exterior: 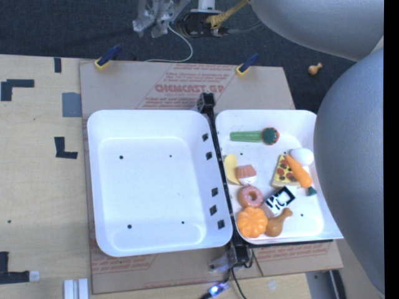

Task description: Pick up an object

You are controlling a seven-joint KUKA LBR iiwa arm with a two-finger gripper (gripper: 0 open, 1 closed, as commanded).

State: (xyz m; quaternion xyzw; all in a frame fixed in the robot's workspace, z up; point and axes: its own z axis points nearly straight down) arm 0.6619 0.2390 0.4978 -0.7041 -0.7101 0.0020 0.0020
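Orange ribbed pumpkin [252,222] touching glazed ring donut [251,197].

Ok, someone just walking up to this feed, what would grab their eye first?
Probably the grey arm bulking over the right side, part-covering the right bin. Next, the bright toy food crowded in that bin: an orange pumpkin at the near edge, a pink donut just behind it, a pizza slice with a carrot beside it.

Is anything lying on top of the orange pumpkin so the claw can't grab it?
Nothing lies on the pumpkin. The donut and drumstick touch its sides, so they crowd it in the right bin.
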